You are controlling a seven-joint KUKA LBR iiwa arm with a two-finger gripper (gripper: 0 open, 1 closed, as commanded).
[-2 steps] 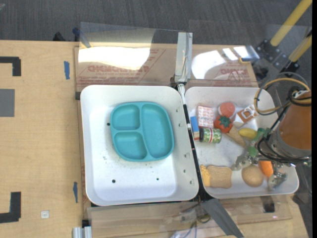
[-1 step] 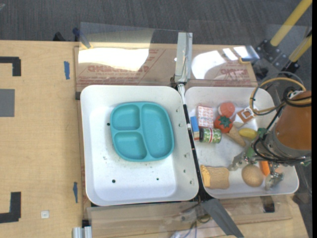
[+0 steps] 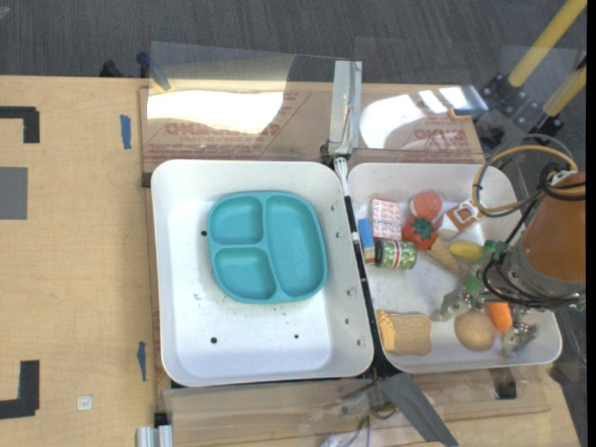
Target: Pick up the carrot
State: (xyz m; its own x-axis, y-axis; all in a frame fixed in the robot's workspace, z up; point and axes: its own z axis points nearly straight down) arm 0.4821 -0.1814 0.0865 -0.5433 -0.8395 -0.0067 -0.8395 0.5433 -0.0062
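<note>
The carrot [image 3: 500,317] is a small orange piece near the front right of the right bin [image 3: 419,173], beside a tan potato-like ball [image 3: 474,332]. My gripper [image 3: 486,318] hangs low over this spot beneath the orange-banded wrist [image 3: 559,236]. It is open. One metal finger [image 3: 456,301] stands left of the ball and the other finger [image 3: 517,336] stands right of the carrot. The carrot lies in the gap between them, and neither finger visibly presses on it. The wrist hides the carrot's upper end.
The right bin also holds a bread piece [image 3: 405,331], a green can [image 3: 398,254], a pink-white box [image 3: 386,217], a red fruit [image 3: 422,234], a yellow item [image 3: 466,249] and a small carton [image 3: 461,217]. A teal divided plate [image 3: 267,246] lies in the left bin [image 3: 177,277].
</note>
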